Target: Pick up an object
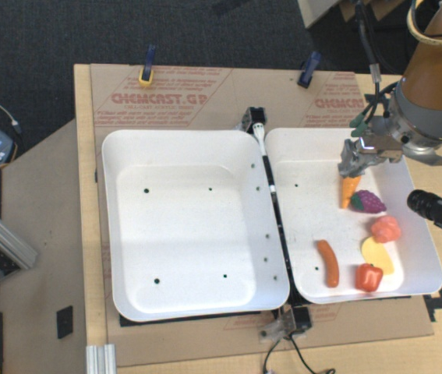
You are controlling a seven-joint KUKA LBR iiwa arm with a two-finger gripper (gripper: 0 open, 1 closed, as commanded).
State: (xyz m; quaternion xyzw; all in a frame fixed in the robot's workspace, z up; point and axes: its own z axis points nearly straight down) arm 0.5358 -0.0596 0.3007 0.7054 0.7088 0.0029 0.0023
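I've got the gripper [351,170] low in the right bin [306,150], right over the carrot [349,191]; fingers unclear, can't tell; next I'd pinch and lift

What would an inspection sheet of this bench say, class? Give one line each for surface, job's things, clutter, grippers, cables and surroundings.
Surface: brown board bearing the left bin and right bin.
Job's things: all in the right bin: carrot, purple grapes, pink ball, yellow piece, red pepper, sausage.
Clutter: nothing seen.
Grippers: gripper low over the carrot's top end; grasp unclear.
Cables: one trails off the front edge.
Surroundings: dark floor; two blue clamps at the board's far edge.
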